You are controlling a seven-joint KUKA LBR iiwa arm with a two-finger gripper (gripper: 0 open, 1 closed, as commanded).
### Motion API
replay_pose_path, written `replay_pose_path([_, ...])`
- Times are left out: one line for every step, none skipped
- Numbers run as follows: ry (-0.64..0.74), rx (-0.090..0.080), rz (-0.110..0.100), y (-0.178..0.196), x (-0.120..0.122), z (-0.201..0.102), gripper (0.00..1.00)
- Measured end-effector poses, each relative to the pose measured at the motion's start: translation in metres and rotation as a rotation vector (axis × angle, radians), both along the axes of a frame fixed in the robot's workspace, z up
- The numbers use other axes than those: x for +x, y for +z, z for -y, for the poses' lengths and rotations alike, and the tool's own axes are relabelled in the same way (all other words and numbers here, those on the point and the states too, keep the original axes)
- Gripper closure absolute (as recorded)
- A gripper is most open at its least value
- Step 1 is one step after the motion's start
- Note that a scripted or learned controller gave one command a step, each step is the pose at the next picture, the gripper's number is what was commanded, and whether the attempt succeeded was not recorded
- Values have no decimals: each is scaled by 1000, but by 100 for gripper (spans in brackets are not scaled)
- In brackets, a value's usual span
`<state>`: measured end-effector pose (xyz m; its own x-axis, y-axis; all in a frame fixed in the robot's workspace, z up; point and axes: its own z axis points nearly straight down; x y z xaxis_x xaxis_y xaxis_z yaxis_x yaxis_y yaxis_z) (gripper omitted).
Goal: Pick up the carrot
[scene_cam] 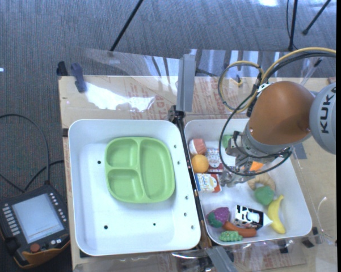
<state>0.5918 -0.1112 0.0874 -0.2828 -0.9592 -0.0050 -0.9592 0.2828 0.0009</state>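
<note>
The arm (283, 115) reaches in from the right and hangs over the right bin (302, 205), its orange band broad above the wrist. The gripper (238, 166) sits low over the upper middle of that bin, largely hidden under the wrist and its looped cables, so whether it is open or closed cannot be told, and nothing can be seen held in it. The carrot (241, 229) lies near the front edge of the right bin, a slim orange piece just below the black-and-white carton (248, 215), with the green pea pod (231, 237) touching its near side and the purple grapes (219, 215) just to its left. It is well apart from the gripper. A yellow banana (277, 213) lies along the right side of the same bin, beside a green vegetable (265, 195). An orange fruit (200, 163) rests near the bin's left wall, above a small milk carton (207, 182). The left bin (91, 220) holds a green divided plate (140, 169). A teach pendant (31, 222) lies on the floor at the left.
</note>
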Motion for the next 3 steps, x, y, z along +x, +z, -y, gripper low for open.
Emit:
replay_pose_path([110, -8, 11, 132, -52, 67, 100])
replay_pose_path([126, -4, 11, 15, 0, 98, 100])
replay_pose_path([-194, -1, -3, -1, -62, 74, 100])
